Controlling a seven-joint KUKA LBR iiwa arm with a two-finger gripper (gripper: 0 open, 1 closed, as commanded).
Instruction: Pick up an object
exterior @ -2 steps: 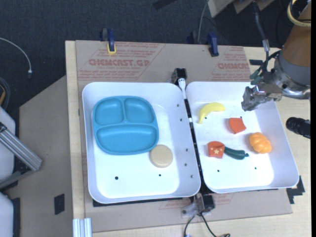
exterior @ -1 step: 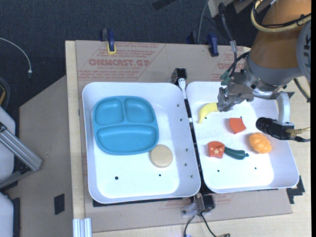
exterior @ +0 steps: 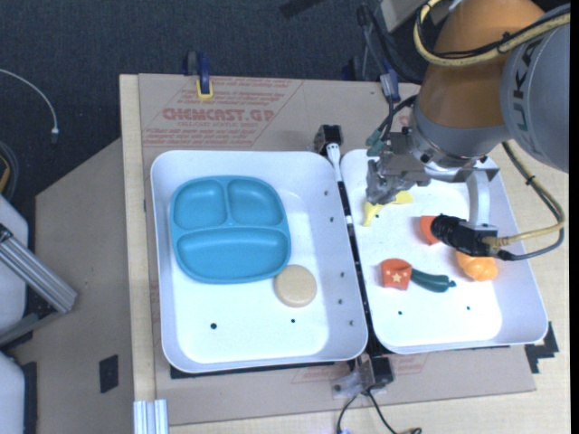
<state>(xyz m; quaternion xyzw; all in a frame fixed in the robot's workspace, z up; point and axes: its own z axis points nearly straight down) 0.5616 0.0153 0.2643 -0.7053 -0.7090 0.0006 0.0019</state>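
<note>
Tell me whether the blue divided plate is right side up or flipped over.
Right side up. The blue plate in the left bin shows its three hollow sections facing the camera.

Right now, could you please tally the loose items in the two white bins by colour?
Blue: 1, the divided plastic plate.
Cream: 1, the round disc.
Yellow: 1, the small piece under the end effector.
Red-orange: 2, a star-marked block and a piece.
Orange: 1, a rounded piece.
Green: 1, a long piece.
Total: 7.
</note>
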